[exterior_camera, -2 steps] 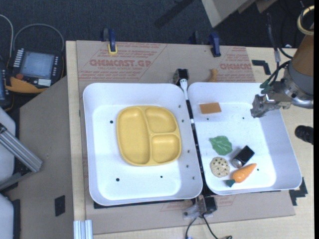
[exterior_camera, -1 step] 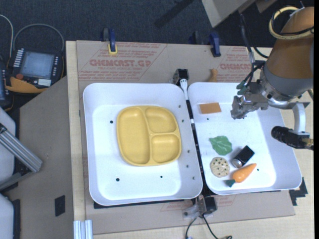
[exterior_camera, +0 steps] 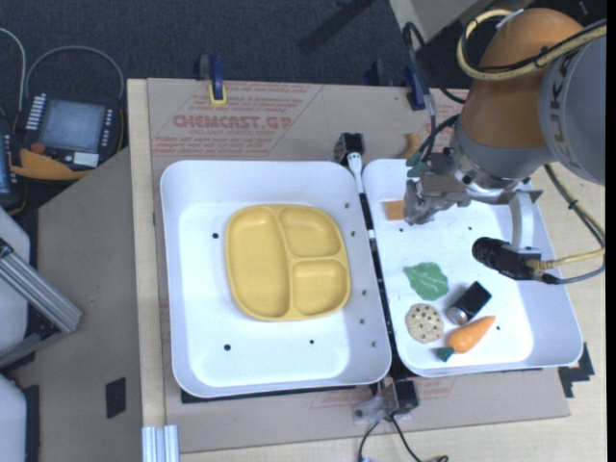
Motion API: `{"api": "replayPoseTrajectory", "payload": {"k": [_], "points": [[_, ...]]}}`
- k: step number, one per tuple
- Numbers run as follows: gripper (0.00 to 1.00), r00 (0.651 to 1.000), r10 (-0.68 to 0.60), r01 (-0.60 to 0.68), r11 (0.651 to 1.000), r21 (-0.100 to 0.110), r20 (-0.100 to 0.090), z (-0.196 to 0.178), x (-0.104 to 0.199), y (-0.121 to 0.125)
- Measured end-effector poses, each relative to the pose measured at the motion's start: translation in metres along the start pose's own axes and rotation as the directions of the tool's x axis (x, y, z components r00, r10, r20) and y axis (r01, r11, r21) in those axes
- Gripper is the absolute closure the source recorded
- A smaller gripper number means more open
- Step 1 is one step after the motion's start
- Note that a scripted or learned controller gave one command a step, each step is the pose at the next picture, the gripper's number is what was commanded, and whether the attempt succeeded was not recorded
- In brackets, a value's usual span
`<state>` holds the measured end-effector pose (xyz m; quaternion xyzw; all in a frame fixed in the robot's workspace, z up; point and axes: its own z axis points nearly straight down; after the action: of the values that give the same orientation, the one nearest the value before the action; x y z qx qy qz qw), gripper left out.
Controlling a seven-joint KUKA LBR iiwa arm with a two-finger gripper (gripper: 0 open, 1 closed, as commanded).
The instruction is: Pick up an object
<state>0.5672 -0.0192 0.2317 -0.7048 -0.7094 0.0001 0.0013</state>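
Observation:
My gripper [exterior_camera: 420,208] hangs low over the far left part of the right bin [exterior_camera: 553,340], pointing down. A small orange block [exterior_camera: 393,210] lies just to its left on the bin floor, apart from it. Nearer the front of that bin lie a green leaf-shaped piece [exterior_camera: 426,279], a round speckled cookie [exterior_camera: 423,322], an orange toy carrot [exterior_camera: 470,335] and a small black block [exterior_camera: 471,301]. Nothing shows in the gripper's grasp.
The left bin [exterior_camera: 192,354] holds a yellow divided plate [exterior_camera: 287,261]. A black cylinder with a cable [exterior_camera: 502,256] hangs from the arm over the middle of the right bin. The bins' shared rim [exterior_camera: 371,248] runs just left of the gripper.

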Motion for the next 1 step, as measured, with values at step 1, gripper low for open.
{"api": "replayPoseTrajectory", "payload": {"k": [1], "points": [[1.0,1.0,0.0,0.0,1.0,-0.006,0.001,-0.0005,0.0525,0.0238]]}}
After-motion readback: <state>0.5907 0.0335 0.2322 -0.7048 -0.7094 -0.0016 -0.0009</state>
